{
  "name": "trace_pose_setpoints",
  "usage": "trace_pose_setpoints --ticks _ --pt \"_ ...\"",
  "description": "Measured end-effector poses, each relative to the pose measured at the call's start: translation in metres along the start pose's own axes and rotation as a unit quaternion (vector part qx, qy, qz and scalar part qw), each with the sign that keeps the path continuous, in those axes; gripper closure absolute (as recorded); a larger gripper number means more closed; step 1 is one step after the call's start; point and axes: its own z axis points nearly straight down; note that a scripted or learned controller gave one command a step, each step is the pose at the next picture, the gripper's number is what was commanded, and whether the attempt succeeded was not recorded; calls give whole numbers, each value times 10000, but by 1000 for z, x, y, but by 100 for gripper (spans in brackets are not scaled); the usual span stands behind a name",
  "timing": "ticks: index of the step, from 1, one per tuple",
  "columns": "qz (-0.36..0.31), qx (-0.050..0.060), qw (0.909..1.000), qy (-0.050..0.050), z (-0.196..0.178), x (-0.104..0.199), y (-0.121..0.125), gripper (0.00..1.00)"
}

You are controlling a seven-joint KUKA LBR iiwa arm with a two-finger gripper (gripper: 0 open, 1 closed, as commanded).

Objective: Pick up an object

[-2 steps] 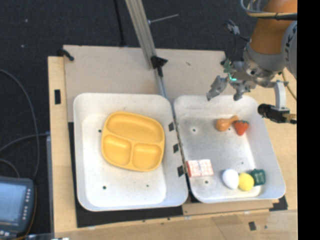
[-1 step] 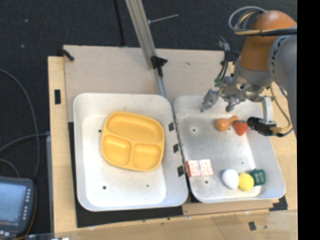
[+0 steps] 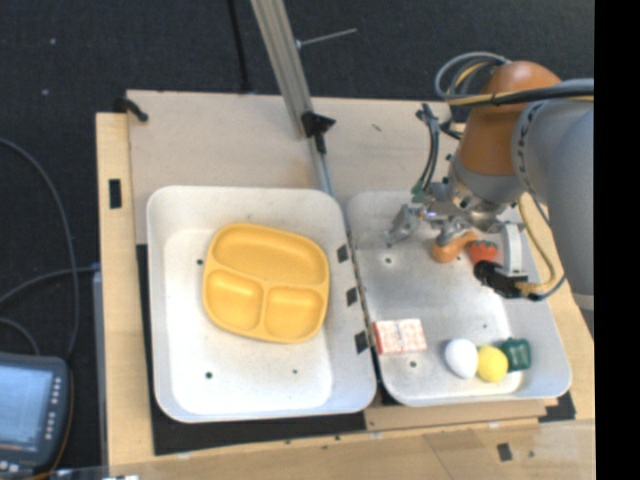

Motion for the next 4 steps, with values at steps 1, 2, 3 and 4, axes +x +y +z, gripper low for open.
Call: trace_pose_setpoints --ticks 1,2,3,4 --pt "10 -11 10000 -2 40 -1 0 0" --pt "34 -47 10000 -3 25 -2 1 100" --pt "9 -63 10000 0 -37 2 -2 100" --pt "-21 -71 10000 -5 -103 2 -1 100"
